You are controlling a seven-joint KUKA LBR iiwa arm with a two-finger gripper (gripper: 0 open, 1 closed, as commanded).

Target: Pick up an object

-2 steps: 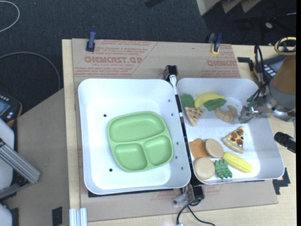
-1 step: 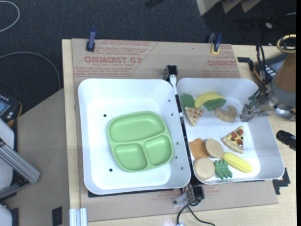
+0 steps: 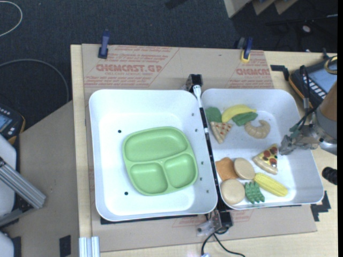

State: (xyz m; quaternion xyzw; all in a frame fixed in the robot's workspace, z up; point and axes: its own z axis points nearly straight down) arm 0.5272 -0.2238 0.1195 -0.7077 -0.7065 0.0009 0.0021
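Observation:
The right bin point(image 3: 300, 183) holds several toy foods. At its back lie a yellow banana point(image 3: 237, 111), a green piece point(image 3: 213, 114), a waffle wedge point(image 3: 220, 130) and a tan croissant point(image 3: 259, 129). Toward the front are a pizza slice point(image 3: 267, 160), an orange bread piece point(image 3: 225, 168), two tan round pieces point(image 3: 244, 168) point(image 3: 233, 190), a green sprig point(image 3: 254, 192) and a corn cob point(image 3: 271, 185). My gripper point(image 3: 290, 143) hangs over the right side of this bin, just right of and slightly above the pizza slice. Nothing shows in its grasp.
The left bin point(image 3: 107, 111) holds a green divided plate point(image 3: 159, 159). A black divider clip point(image 3: 195, 82) sits between the bins at the back. Blue and yellow clamps point(image 3: 103, 45) point(image 3: 246, 48) pin the cardboard base. Equipment stands at the right edge point(image 3: 316, 82).

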